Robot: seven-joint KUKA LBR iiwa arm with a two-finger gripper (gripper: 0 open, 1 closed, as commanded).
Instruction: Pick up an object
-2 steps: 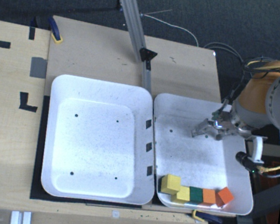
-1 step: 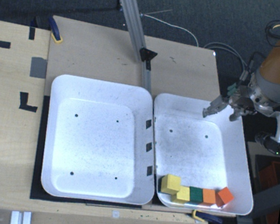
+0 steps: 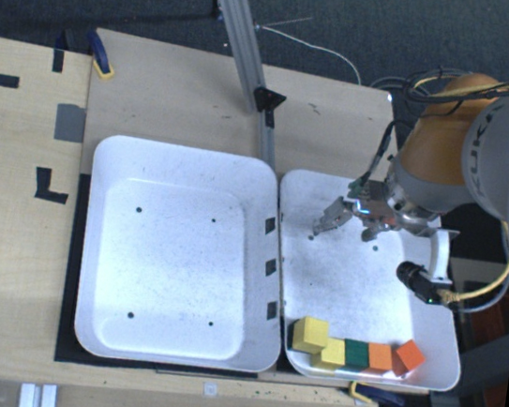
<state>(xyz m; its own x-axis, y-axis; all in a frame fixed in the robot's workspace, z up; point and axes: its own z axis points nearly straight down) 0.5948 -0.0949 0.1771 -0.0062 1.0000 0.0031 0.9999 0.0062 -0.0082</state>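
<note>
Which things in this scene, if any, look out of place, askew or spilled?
Nothing is spilled or damaged. The blocks crowd along the near wall of the right bin, and the orange one at the row's end sits turned against the others. The claw hangs over that bin's far part, apart from them.

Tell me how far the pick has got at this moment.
Nothing looks picked yet. The blocks, among them a yellow block, a green block and an orange block, sit in a row along the near wall of the right bin. The tool hangs over the bin's far end, apart from them. Reaching, grasping and lifting remain.
</note>
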